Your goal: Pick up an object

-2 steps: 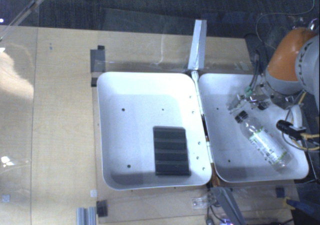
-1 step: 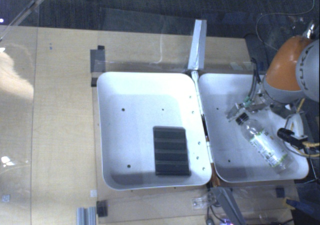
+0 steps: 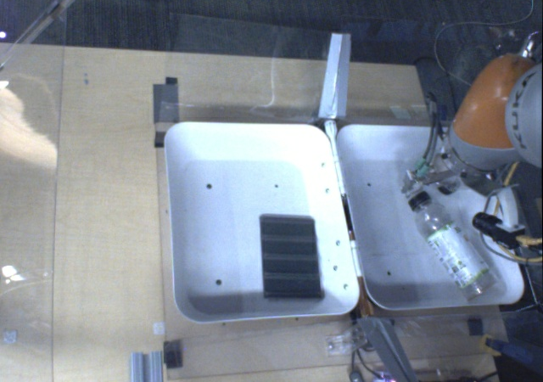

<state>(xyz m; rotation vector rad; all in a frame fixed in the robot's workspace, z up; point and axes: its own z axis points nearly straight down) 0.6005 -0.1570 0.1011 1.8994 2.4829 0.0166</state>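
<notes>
A clear plastic bottle [image 3: 452, 253] with a black cap and a green-white label lies on its side in the right bin [image 3: 382, 227], cap pointing up-left. My gripper [image 3: 428, 175] hangs over the upper right part of that bin, just above the bottle's cap end, under the grey wrist and orange band [image 3: 488, 104]. Nothing is visibly held in it. A black ridged rectangular block [image 3: 291, 256] lies flat in the lower middle of the left bin [image 3: 212, 168].
Both white bins sit side by side on a wooden bench, split by a raised rim [image 3: 344, 202]. A metal post [image 3: 334, 83] stands behind the join. Cables [image 3: 501, 232] trail at the right bin's right edge. A clear panel covers the bench's left side.
</notes>
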